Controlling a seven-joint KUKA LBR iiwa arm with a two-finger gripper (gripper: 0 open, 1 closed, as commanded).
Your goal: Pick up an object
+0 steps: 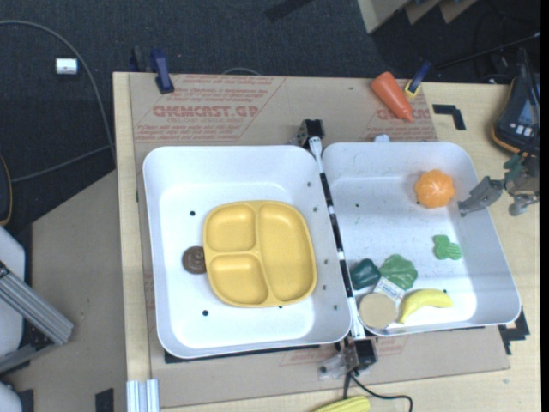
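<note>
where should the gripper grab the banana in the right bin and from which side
Grip the banana across its narrow middle, coming straight down from above. It lies flat near the right bin's front wall, with a tan disc at its left end, so side approaches look crowded.

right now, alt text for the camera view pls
Two white bins sit side by side: the left bin holds a yellow tray beside a brown disc. The right bin holds an orange, banana and green toys, with the pincer at its right rim.
</note>
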